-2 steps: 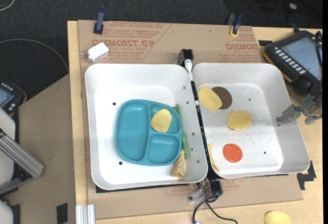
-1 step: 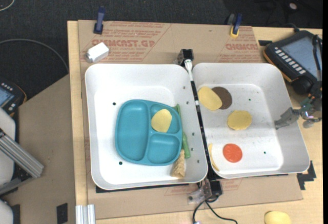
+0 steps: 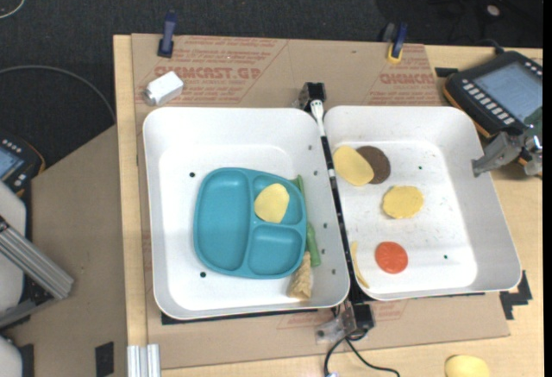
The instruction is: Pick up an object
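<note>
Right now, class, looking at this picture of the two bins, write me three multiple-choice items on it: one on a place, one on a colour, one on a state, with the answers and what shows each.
1. Where does the blue divided plate lie?
A. In the left bin
B. In the right bin
C. On the floor

2. What colour is the round disc nearest the front of the right bin?
A. Green
B. Red-orange
C. White

3. How does the yellow piece on the plate sit?
A. It hangs from the gripper
B. It rests in a plate compartment
C. It lies under the plate

Answers:
1 A, the plate sits inside the left bin.
2 B, the disc is red-orange against the white floor.
3 B, it lies in the plate's upper right compartment, nothing touching it.
</note>
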Controlling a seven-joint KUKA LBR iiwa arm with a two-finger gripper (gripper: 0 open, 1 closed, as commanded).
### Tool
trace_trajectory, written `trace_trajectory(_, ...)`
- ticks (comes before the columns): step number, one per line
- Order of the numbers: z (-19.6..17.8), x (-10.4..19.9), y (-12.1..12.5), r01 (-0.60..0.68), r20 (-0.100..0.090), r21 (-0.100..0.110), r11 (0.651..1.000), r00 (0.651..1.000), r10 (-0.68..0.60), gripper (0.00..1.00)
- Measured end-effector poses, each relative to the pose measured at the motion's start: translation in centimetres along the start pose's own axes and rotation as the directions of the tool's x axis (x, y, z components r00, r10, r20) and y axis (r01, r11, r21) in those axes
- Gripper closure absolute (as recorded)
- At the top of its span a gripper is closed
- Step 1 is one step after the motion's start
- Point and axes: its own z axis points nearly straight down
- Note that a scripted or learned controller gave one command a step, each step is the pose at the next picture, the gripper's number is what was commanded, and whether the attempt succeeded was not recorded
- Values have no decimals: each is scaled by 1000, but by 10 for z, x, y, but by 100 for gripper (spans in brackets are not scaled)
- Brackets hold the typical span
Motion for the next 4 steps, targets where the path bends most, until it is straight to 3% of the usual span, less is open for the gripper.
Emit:
trace_trajectory(1,240,32,-6,-6,-8,22,1000,1000,7,0)
trace_trajectory(2,162,-35,-4,-9,0,8,1000,1000,9,0)
trace_trajectory(3,-10,-31,-1,-5,2,2,1000,1000,5,0)
trace_trajectory(4,-193,-2,1,-2,3,-7,1000,1000,3,0)
